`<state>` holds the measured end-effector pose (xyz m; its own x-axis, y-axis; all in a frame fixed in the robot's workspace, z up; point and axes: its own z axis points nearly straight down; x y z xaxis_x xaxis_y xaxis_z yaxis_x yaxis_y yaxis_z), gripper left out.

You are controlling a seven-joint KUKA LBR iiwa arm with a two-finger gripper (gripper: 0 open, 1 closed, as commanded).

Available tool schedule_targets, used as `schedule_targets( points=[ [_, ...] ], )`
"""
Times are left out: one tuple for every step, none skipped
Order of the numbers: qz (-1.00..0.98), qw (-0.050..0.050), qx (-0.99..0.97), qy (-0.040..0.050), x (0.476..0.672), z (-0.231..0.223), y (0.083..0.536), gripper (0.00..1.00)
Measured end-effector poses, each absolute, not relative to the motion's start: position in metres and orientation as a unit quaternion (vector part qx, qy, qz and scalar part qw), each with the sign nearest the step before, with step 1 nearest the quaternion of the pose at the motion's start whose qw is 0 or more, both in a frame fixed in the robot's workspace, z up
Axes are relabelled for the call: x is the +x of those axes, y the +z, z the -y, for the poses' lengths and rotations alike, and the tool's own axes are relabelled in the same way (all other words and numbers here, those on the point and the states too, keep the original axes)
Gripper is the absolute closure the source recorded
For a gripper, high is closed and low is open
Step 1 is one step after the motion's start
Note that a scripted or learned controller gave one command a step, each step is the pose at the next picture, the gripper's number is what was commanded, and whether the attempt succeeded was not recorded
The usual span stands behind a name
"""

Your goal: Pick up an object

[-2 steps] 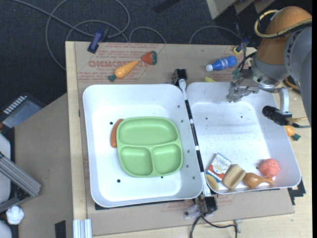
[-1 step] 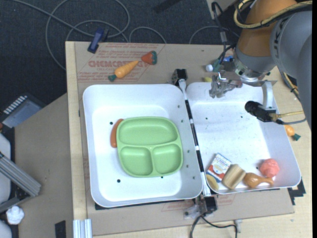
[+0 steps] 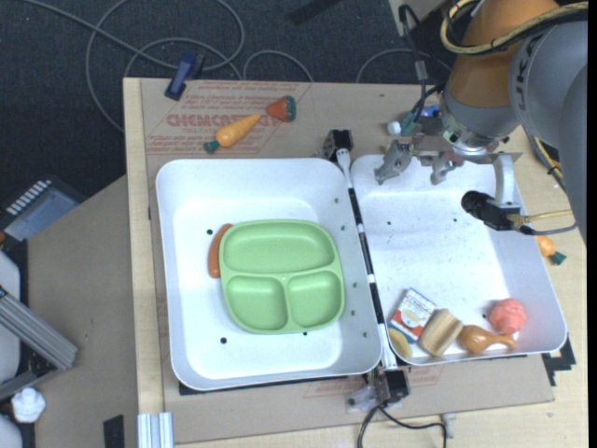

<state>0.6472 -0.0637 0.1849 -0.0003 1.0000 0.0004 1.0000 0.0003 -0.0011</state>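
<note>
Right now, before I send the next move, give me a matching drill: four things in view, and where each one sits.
Things:
1. green tray
2. pink toy
3. carrot
4. gripper

Places:
A. on the bench behind the left bin
B. right bin, front right corner
C. in the left bin
D. above the right bin's back edge

Pairs: 1-C, 2-B, 3-A, 4-D

Stuff up for grabs in the two bins

Left bin: green divided tray lying flat, orange piece tucked at its left edge. Right bin's near corner: small printed box, tan cylinder, brown gourd-ish thing, pink lump, all huddled together.
</note>
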Motion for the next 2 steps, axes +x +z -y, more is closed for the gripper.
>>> schedule_targets(
  points=[
    [0.707,0.000,-0.708,0.0004,0.666,0.098,0.084,0.00],
    [0.707,-0.003,-0.708,-0.0004,0.667,0.168,0.156,0.00]
  ],
)
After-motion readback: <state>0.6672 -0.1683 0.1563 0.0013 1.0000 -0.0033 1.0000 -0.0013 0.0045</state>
